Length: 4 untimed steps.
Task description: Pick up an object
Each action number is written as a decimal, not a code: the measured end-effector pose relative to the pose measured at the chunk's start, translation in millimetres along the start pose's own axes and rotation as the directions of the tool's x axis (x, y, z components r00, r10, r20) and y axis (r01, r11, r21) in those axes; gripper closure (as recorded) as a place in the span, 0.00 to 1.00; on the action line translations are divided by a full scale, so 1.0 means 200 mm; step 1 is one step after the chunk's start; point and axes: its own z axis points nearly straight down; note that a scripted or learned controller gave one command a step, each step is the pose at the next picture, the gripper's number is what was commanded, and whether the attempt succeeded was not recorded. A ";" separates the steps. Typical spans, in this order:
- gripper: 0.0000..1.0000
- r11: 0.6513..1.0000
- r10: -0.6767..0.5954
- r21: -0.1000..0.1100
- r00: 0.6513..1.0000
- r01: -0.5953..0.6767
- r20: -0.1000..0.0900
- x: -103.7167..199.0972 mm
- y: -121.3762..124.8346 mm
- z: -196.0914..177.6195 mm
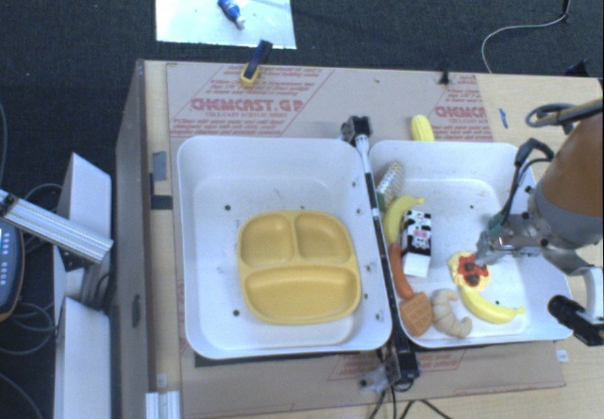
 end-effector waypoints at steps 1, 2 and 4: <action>1.00 1.000 -0.001 -0.002 1.000 0.001 0.001 -0.10 0.25 -0.02; 1.00 1.000 0.001 0.001 1.000 -0.001 0.000 0.03 0.15 0.33; 1.00 1.000 0.001 0.000 1.000 -0.001 0.000 -0.01 0.06 0.08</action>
